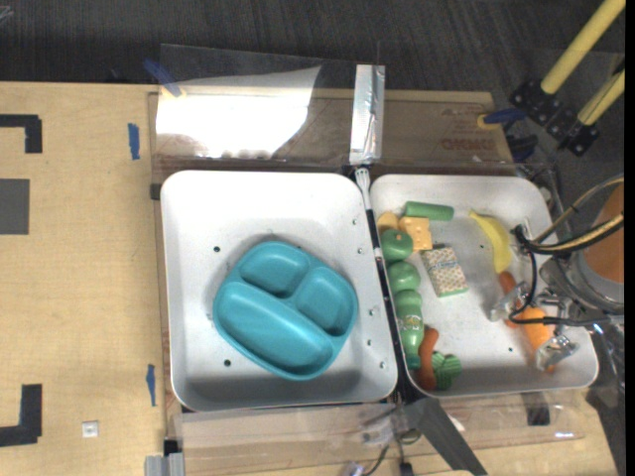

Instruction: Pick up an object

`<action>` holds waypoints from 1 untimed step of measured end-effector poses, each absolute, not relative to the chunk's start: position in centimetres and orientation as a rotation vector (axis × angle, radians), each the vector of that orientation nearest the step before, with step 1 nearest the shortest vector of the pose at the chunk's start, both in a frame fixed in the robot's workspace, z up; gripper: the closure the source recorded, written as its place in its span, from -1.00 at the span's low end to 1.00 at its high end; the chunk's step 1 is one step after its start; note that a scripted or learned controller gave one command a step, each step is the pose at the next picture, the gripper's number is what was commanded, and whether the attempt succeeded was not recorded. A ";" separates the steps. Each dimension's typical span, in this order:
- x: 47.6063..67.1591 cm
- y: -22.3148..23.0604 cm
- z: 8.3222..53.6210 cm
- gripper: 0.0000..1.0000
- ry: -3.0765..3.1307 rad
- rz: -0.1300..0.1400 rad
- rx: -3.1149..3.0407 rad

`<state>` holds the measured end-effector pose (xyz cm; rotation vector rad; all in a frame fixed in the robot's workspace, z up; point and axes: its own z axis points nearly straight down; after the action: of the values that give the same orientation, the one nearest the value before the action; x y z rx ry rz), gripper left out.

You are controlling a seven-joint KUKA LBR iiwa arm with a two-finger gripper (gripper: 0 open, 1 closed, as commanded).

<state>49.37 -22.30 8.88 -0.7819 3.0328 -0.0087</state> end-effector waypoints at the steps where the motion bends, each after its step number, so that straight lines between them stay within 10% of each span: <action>1: 49.2 -22.3 8.9 -1.00 3.019 -0.011 -0.825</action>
<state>49.23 -22.26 8.90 -0.8254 3.0187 -0.0113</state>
